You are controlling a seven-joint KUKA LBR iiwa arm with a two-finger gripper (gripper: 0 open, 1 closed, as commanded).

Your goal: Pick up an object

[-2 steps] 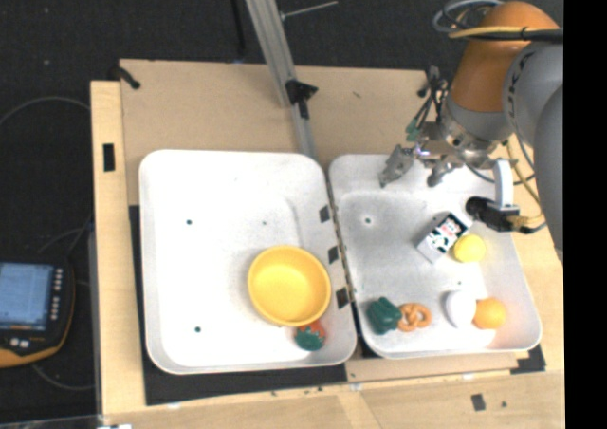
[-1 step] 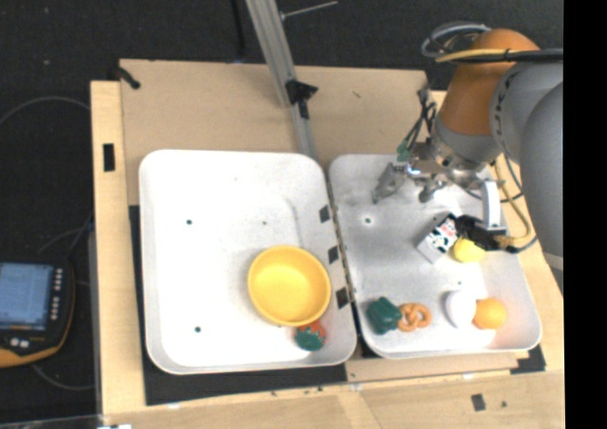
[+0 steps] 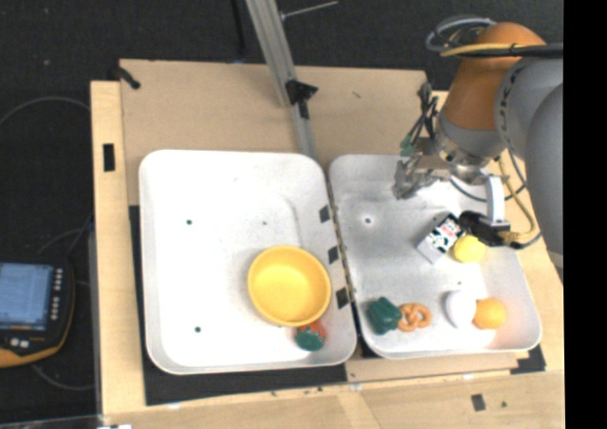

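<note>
Your gripper (image 3: 414,177) hangs over right bin (image 3: 379,237), near far edge; grip state impossible to tell. Nearest pick, black-and-white box (image 3: 438,237), lies toward near-right corner, touching yellow ball (image 3: 468,249).

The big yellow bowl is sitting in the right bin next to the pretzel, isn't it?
Not quite. The camera view shows the yellow bowl sitting in the left bin, near its front right corner. The pretzel lies in the right bin, so the bins' touching walls stand between the two.
</note>
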